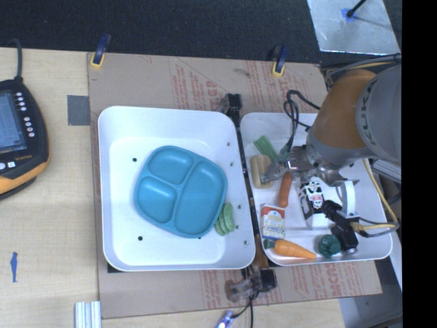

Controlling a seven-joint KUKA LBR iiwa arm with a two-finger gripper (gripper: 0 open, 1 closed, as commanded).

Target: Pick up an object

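The claw (281,169) is low inside the right bin (382,251), near that bin's left wall, and I see its two metal fingers a little apart, pointing toward the tan wooden piece (257,170). Nothing sits between the fingers that I can see, so I judge the claw is holding nothing.

The things I could pick are all in the right bin. Just below the claw lies a thin orange stick (285,191). Toward the bin's near edge there is a small carton (272,221), then a carrot (293,250) and a dark green lump (329,244). A green strip (265,147) lies above the claw, toward the far edge. A black and white toy (313,195) stands right of the orange stick.

What can go wrong, in my opinion: the objects are crowded, so the fingers may close on two things together or push one against the bin wall and it slips out. The tan piece is touching the wall, so one finger may find no room there.

The left bin (109,183) holds a blue divided plate (181,190) with a small green thing (225,219) beside it.

The arm (355,115) comes from the right side of the right bin, the orange band over the bin's far half, the wrist bent down and leftward.
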